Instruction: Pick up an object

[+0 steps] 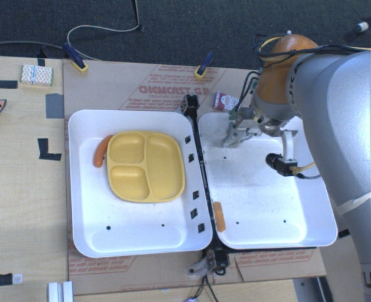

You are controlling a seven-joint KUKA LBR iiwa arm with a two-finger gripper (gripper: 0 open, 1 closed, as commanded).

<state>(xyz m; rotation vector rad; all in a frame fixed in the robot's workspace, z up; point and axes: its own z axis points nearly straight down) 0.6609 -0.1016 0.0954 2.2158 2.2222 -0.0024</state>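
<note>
You can see the metal two-finger gripper (234,137) low over the far left corner of the right white plastic bin (298,231), but whether it is released or clenched I cannot tell, and nothing shows in its grasp. The pick looks not yet done. The small orange carrot-shaped piece (218,216) lies at that bin's near left edge, and the orange sausage-shaped piece (99,151) lies beside the yellow divided plate (145,166) in the left white bin (87,231).

Divided plate (145,167): plain yellow, with an orange sausage (100,151) at its 9 o'clock. Both bins (91,231) white. Arm (336,106) grey, orange-banded; tabletop (15,181) pale wood.
</note>
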